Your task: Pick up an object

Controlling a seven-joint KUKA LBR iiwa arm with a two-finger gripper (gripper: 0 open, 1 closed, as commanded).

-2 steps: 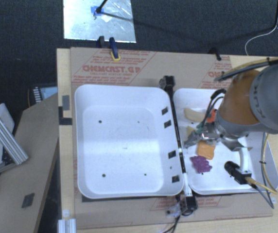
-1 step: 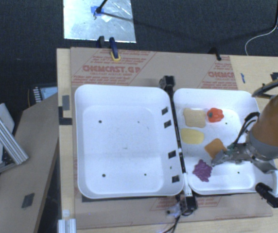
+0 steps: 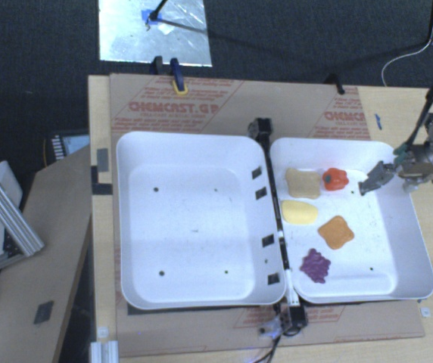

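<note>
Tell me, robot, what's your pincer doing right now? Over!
Pincer over right bin, nothing held. Red toy closest, just left of it. Nothing between them.

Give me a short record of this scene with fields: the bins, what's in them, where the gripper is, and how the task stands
bins: left bin and right bin, side by side
right bin contents: beige piece, red piece, yellow piece, orange piece, purple piece
gripper: gripper over the right bin's upper right part, to the right of the red piece
task status: nothing seen between its fingers; all five pieces lie in the bin
</note>
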